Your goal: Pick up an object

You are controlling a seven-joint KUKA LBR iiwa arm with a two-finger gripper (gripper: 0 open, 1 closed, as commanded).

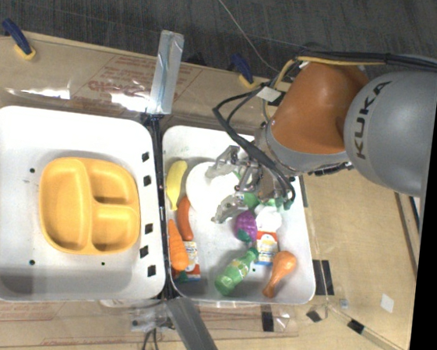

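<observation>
While its metal pincer hangs with fingers apart, smooth plastic toy foods crowd the right bin.

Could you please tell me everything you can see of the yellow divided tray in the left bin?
The yellow divided tray looks like moulded plastic, with rounded corners and three recessed compartments: one long one on its left side and two smaller ones on its right. It lies flat and right way up on the floor of the left white bin, roughly central, with bare white floor all round it. Nothing rests on it or touches it apart from the bin floor.
</observation>
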